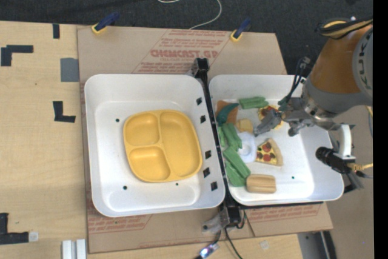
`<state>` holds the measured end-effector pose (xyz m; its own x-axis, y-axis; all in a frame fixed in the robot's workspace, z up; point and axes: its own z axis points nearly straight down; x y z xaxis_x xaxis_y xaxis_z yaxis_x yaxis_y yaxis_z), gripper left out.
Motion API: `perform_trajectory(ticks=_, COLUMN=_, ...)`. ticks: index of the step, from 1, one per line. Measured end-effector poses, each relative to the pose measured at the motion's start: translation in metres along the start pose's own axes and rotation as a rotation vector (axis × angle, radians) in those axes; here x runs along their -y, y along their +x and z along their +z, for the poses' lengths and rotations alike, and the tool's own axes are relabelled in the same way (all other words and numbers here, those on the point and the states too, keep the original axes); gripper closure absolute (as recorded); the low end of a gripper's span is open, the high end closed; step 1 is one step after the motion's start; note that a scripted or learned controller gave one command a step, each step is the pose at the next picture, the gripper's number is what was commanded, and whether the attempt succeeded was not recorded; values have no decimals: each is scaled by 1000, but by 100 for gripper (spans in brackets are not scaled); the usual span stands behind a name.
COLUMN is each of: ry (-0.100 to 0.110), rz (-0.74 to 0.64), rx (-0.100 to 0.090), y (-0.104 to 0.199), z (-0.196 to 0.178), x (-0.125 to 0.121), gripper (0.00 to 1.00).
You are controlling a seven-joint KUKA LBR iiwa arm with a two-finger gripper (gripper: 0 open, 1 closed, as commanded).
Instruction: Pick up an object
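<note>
The right bin holds several toy foods. A pizza slice lies near its middle, with a tan bread roll at the front. A long green leafy piece runs along the left wall. A green pod, an orange piece and a pale cheese wedge sit at the back left. My gripper hangs low over the bin, just above the pizza slice and right of the cheese wedge. It partly hides a small red-and-yellow piece. Nothing is visibly held.
The left bin carries a yellow divided plate. A black clip divider joins the two bins. The arm's orange band and grey wrist loom over the right bin's right side. Bare white floor lies in the right bin's front right.
</note>
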<state>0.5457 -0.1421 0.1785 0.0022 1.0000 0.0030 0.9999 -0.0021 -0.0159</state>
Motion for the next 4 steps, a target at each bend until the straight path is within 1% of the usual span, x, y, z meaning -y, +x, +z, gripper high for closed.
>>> perform_trajectory(ticks=1, ry=-14, rz=-3, rx=2, y=0, z=-8, x=-3, gripper=0)
perform_trajectory(ticks=2, ry=-8, rz=-3, rx=2, y=9, z=54, x=0, gripper=0)
perform_trajectory(ticks=3, ry=-20, rz=-3, rx=3, y=9, z=91, x=-3, gripper=0)
perform_trajectory(ticks=4, ry=-34, rz=-3, rx=9, y=8, z=76, x=-6, gripper=100)
